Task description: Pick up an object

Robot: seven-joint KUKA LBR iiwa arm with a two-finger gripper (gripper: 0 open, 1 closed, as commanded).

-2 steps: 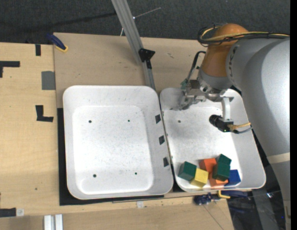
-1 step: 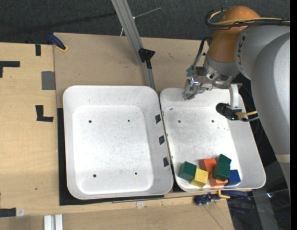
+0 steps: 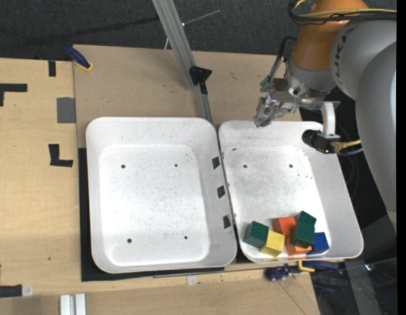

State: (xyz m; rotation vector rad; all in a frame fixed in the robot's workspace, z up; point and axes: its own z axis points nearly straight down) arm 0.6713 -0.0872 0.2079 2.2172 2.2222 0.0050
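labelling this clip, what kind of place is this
Probably a robotics lab bench set up for grasping trials: a grey and orange arm reaches over two white bins on a wooden benchtop, with small coloured blocks piled in the right bin's near corner.

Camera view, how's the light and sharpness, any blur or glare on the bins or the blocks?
Camera view: even, soft light; both white bins look bright, grainy, without hard glare; the blocks are sharp enough to tell colours; the gripper is small and slightly blurred; the background beyond the bench is dark.

No legible text (labels, numbers, signs).
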